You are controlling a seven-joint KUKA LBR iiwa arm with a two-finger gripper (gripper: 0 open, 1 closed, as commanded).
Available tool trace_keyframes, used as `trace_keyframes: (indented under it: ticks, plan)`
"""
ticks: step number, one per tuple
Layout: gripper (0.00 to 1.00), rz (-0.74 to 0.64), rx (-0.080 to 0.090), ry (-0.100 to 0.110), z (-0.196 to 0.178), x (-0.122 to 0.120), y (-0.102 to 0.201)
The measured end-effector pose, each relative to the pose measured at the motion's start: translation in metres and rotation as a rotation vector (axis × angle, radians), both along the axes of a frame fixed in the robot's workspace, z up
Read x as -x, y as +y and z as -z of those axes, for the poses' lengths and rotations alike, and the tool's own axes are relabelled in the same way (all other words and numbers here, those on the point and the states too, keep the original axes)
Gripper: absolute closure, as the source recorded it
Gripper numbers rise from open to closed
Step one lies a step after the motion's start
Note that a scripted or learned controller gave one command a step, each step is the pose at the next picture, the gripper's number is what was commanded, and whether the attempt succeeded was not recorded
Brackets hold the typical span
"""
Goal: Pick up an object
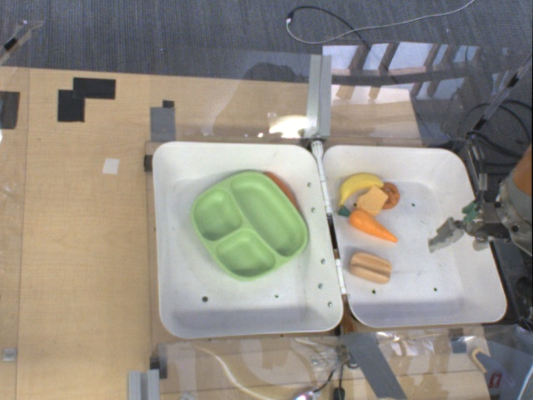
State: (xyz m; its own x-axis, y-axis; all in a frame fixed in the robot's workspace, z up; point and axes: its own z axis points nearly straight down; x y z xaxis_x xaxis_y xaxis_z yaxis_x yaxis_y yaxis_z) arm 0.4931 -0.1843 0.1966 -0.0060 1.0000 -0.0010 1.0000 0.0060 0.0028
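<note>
Claw (450, 233) apart from carrot (372, 226), hotdog (370, 267)

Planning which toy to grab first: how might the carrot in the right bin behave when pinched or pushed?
The carrot looks like smooth, rigid toy plastic, so probably light and somewhat slippery. Its tapered, rounded body may roll or pivot if nudged. It touches the yellow block, so pushing would likely shift that too.

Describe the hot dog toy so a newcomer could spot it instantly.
Start at the right bin, one of two white bins. Along its left side lies a cluster of toy food; the hot dog sits alone below the carrot, a tan bun, nearest the front.
</note>
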Motion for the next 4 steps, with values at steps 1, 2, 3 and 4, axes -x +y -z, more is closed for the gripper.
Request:
trace_keyframes:
  ticks: [1, 2, 3, 4]
  plan:
    - [0.0, -0.154, -0.001, 0.001, 0.078, -0.043, 0.054]
    - [0.0, 0.013, -0.001, -0.009, 0.107, -0.07, 0.087]
    - [1.0, 0.01, -0.002, -0.015, 0.095, -0.072, 0.088]
    - [1.0, -0.057, 0.0, -0.003, 0.01, -0.134, 0.106]
